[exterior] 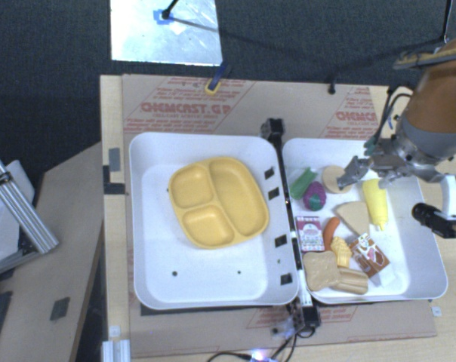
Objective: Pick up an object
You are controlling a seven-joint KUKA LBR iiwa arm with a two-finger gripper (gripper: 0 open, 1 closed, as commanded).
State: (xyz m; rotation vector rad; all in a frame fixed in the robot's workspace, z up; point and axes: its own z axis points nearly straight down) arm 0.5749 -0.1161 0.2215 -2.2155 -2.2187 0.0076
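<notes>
The gripper point(362, 170), whose hold cannot be told, hovers at 12 o'clock in the right bin point(432, 274); it should descend squarely over 1 isolated item, perhaps the yellow corn point(375, 202).

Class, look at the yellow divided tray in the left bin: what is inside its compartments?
The yellow tray shows three bare compartments with nothing lying in them. It rests on the left bin floor; the patch of floor beneath it is covered and cannot be seen.

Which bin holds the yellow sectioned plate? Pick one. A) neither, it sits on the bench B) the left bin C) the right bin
B: the yellow sectioned plate lies inside the left bin, while the right bin holds the small toy foods.
</notes>
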